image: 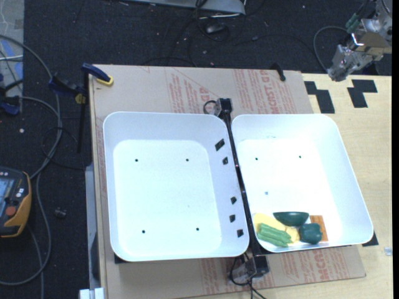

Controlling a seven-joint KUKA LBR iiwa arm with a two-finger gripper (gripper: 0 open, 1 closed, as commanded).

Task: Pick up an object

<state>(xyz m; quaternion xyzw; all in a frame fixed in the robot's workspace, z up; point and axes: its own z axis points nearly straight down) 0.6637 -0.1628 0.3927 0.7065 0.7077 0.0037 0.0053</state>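
1. White plastic, two shallow bins side by side on the bench; I see the left bin (124,185) and the right bin (349,185) touching along a dark seam.
2. All the objects lie in the right bin's near corner: a dark green bowl (291,217), a green ridged piece (272,235), a teal lump (310,233), a yellow piece (264,221) partly covered, and an orange piece (318,221) mostly hidden.
3. I find the gripper (345,60) at the far right, well apart from the bins, the arm cut off by the frame; whether its jaws are open or closed I cannot tell; nothing visible between them.
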